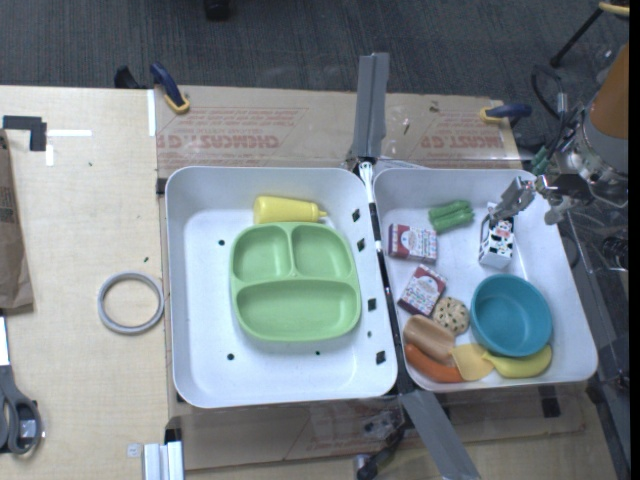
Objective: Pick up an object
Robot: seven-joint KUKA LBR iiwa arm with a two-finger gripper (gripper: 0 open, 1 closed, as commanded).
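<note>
The gripper (517,200) hangs over the right bin's (570,268) far right part, directly above a small cow-patterned carton (497,243); whether its fingers are spread cannot be told. The blue bowl (511,314) lies just beside the carton. Open floor lies toward the far wall. The left bin (190,298) holds one green divided plate (295,281) and one yellow bottle (288,210).

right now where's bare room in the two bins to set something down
Left bin: bare floor all round the green divided plate, widest on its left and front. Right bin: only a patch between the green pepper and the blue bowl; its front is crowded with food.
</note>
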